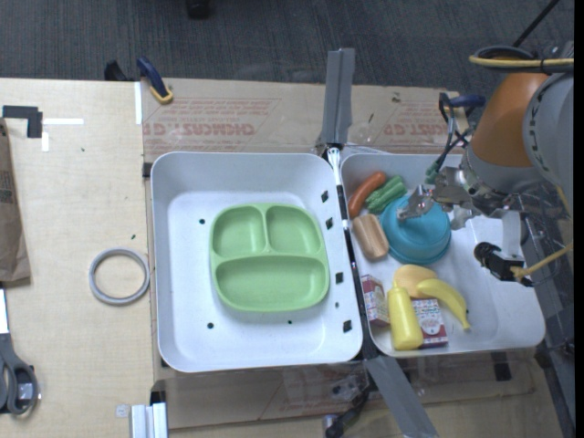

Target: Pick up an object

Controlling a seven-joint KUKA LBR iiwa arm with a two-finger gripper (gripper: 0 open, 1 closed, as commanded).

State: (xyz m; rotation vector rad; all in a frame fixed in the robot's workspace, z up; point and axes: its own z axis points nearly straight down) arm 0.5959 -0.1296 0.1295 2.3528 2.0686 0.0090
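- Left bin (173, 272): holds one green divided plate (269, 256), lying flat near the bin's centre
- Right bin (511, 322): holds the pickable clutter; taking this bin as the clock face, items sit from 7 through 11 o'clock
- Arm (534, 117): reaches in from the 3 o'clock side of the right bin, orange band above the wrist, wrist low over the bin's upper half
- Blue bowl (418, 231): at about 10 o'clock in the right bin, directly under the tool; judged the likely target
- Gripper (422, 203): sits over the blue bowl's upper rim, touching or just above it; whether it is spread or pressed together cannot be told, and nothing is visibly held
- Banana (447, 297): at 7 o'clock, beside a yellow bottle (404, 318) and a red-and-white packet (431, 321)
- Bread-like piece (371, 235): at 9 o'clock, just beside the bowl; orange carrot (366, 192) and green vegetable (387, 192) at 11 o'clock
- Step in hand (judgement): descent or grasp attempt on the bowl; lift not yet done
- Next move (judgement): seat one finger either side of the bowl's wall, close firmly, then raise straight up clear of the neighbouring items
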